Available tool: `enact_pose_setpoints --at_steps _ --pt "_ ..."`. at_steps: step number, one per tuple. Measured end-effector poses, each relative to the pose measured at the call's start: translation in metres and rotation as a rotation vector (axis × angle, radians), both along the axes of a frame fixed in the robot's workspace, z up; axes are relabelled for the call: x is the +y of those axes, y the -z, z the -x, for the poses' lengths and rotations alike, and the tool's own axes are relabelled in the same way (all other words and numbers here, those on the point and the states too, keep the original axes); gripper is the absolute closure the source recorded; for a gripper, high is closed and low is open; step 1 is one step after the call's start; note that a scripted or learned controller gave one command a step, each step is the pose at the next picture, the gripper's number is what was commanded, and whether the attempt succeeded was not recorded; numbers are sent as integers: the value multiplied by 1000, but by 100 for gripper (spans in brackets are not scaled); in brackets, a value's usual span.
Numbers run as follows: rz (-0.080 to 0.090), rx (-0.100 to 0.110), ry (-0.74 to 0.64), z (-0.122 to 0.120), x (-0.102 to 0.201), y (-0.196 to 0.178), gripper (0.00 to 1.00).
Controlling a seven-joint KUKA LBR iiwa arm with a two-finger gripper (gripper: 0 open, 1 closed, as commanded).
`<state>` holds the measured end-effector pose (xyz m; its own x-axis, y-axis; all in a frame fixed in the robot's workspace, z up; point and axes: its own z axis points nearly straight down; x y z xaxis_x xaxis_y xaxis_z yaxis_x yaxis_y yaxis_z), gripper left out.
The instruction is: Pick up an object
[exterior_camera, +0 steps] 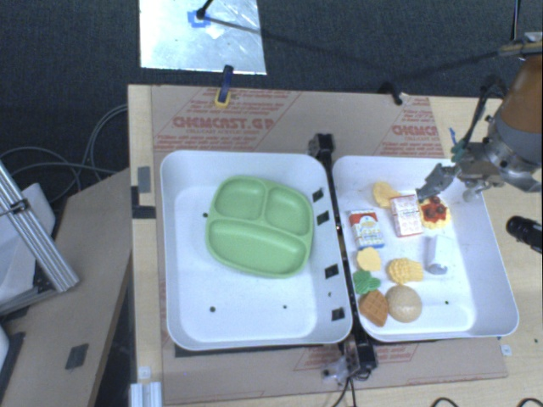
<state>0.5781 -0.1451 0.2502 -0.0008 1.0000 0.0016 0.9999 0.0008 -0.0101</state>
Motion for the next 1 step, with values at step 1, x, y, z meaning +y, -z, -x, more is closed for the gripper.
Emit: enact_pose_setpoints --at_steps 1 --pt "2 -12 -2 -2 0 -7 0"
